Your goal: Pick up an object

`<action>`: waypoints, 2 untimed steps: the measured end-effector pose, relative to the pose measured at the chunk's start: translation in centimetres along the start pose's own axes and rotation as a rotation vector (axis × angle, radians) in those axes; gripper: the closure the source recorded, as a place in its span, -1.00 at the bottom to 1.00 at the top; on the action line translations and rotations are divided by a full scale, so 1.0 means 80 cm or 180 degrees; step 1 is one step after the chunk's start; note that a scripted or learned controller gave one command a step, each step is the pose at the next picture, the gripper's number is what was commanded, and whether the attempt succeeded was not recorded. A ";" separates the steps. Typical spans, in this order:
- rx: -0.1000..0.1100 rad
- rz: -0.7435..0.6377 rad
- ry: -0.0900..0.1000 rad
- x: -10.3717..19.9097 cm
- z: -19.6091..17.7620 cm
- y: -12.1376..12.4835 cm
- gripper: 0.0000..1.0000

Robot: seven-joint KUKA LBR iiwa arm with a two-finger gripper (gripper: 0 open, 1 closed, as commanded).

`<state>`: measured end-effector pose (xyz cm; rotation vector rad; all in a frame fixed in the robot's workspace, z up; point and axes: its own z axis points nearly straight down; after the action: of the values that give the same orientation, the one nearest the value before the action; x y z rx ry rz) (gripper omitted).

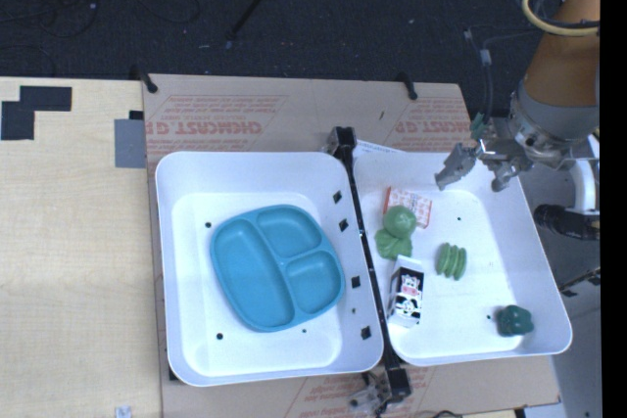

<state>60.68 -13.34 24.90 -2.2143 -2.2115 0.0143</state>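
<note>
- The gripper (482, 166) hangs over the far rim of the right bin (549, 308), near that bin's one o'clock corner; its two fingers are spread apart with nothing between them
- Every candidate lies toward seven or six o'clock from the gripper, down inside the right bin; nearest is the small red-and-white packet (409, 206), with the green leafy toy (397, 230) touching its lower left edge
- The ribbed green piece (451, 260) sits near the bin's middle, roughly at six o'clock from the gripper, apart from its neighbours; its long axis runs about twelve to six, so a grasp across its short side looks the cleanest choice in my judgement
- The black-and-white carton (408, 296) lies by the divider between the bins, long axis also near twelve to six; the dark green lump (513, 319) rests alone near the five o'clock corner
- The left bin (186, 210) holds a blue divided plate (274, 265), well apart from the gripper at eight o'clock
- The arm comes in from three o'clock, its orange band (568, 44) high above the wrist, the wrist bent downward and leftward so the fingers point toward the bin's interior; nothing is lifted yet, so the pick is at its approach stage
</note>
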 end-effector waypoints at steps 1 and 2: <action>-0.0039 -0.0005 -0.0005 0.000 -0.010 0.002 -1.00; -0.0027 -0.0005 -0.0004 -0.001 0.047 0.011 -1.00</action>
<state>61.47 -13.41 21.12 -2.2175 -2.2181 0.0062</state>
